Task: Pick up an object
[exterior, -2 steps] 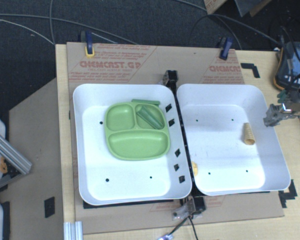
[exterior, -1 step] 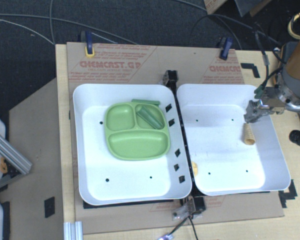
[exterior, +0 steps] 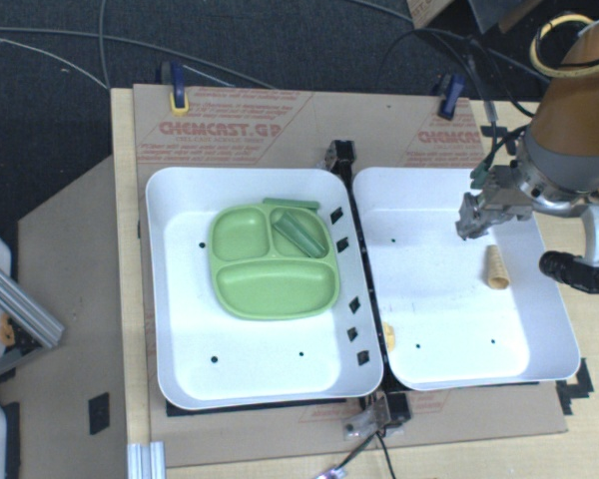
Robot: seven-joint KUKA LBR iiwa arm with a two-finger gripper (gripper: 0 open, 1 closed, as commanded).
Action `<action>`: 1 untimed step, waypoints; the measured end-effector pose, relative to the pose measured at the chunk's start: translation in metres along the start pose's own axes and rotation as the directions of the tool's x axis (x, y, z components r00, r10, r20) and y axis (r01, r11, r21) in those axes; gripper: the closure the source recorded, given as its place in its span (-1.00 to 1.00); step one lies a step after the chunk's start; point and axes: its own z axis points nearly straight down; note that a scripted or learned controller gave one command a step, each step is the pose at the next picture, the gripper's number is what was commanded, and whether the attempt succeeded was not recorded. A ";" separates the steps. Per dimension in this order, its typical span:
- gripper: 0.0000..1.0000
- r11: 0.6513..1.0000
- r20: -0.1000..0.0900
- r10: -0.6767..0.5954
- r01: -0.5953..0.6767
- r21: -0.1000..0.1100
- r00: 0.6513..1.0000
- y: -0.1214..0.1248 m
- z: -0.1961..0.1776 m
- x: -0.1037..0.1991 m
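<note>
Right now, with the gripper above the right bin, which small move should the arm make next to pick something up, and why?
Probably shift the gripper a little toward the near side of the right white bin and lower it over the small tan cone-shaped piece. That piece is the closest object, lying apart on the bin floor just below the gripper in the camera view, while the green divided plate sits in the other bin.

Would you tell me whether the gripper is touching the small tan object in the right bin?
Apart. The camera view shows bare white bin floor between the gripper and the small tan object.
</note>
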 end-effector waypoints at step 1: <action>1.00 1.000 0.000 -0.001 0.001 -0.002 1.000 0.022 0.013 0.052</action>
